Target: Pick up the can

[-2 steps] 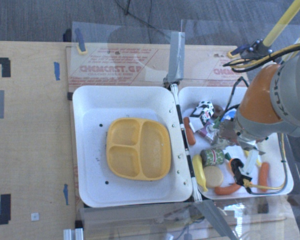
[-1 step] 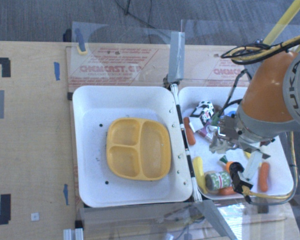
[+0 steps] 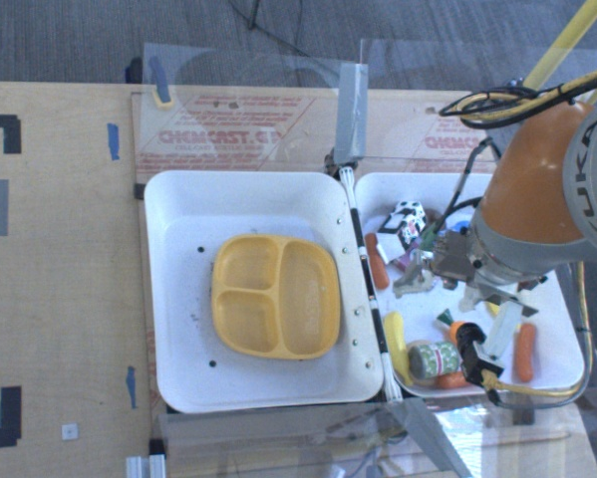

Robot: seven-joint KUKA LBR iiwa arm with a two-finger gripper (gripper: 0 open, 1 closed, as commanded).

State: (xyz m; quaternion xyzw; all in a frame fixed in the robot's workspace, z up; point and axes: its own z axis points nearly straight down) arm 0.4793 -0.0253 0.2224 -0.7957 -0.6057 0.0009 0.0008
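Note:
The can [image 3: 435, 358] has a green and red label and lies on its side near the front edge of the right bin [image 3: 567, 371], between a yellow piece and an orange piece. My gripper [image 3: 416, 275] hangs over the middle of the right bin, behind the can and slightly left of it, with a clear gap between them. The grey wrist and orange band of the arm cover the bin's right half behind it. Nothing is seen held in the gripper.
The right bin also holds a black-and-white toy [image 3: 409, 218], an orange carrot-like piece [image 3: 378, 263], a yellow piece [image 3: 394, 335], an orange sausage [image 3: 524, 353] and a small green piece [image 3: 445, 319]. A yellow divided plate [image 3: 276, 295] lies in the left bin [image 3: 168, 267].

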